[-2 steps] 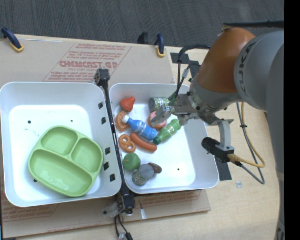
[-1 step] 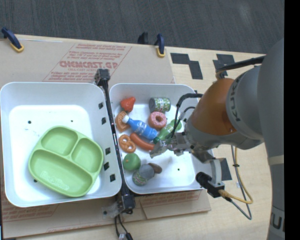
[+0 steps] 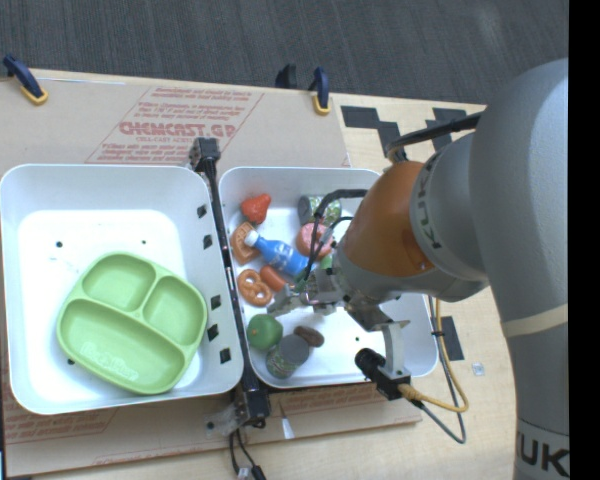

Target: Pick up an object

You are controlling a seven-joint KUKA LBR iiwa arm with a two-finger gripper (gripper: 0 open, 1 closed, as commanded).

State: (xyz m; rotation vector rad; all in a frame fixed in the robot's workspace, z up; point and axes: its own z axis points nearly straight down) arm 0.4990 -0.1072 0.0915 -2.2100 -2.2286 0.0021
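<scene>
In the right bin (image 3: 420,353), lower centre of the frame, small objects crowd together: a blue bottle (image 3: 281,254), a red strawberry (image 3: 256,208), a pretzel (image 3: 252,286), a green ball (image 3: 264,330) and a grey lump (image 3: 288,358). The gripper (image 3: 315,290) sits low among them, mostly hidden under the orange-banded wrist; its grip cannot be made out. A green divided plate (image 3: 130,321) lies in the left bin (image 3: 40,208).

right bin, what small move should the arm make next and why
Probably a short descent. The arm's wrist hangs over the right bin, above the toys around the blue bottle, and nothing appears lifted yet, so lowering toward that cluster seems the natural step.
</scene>
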